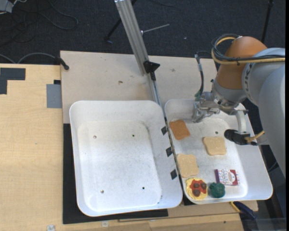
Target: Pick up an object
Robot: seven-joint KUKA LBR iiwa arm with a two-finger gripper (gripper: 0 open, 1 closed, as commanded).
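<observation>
Hovering over the far end of the right bin (260, 189), the gripper (201, 110) sits just up and to the right of a brown toast-like slice (179, 129), near it but not touching as far as I can see. Can't tell whether the claw is apart or together, it's too small and blurry. Nothing is visibly between the tips. The rest of the bin's stuff lies closer to the camera: a paler bread slice (215, 146) to the right, another tan slice (188, 165) by the left wall, then along the near edge a round pizza-looking toy (197, 187), a green lump (216, 190) and a small red and white packet (227, 176). There's print on the packet but I can't read it. The left bin (115, 158) sits just beside it, on a light wooden bench (24, 153). Behind that is dark carpet (62, 13) with some cables, and a slanted aluminium rail (135, 37) sticks up between the bins.
</observation>
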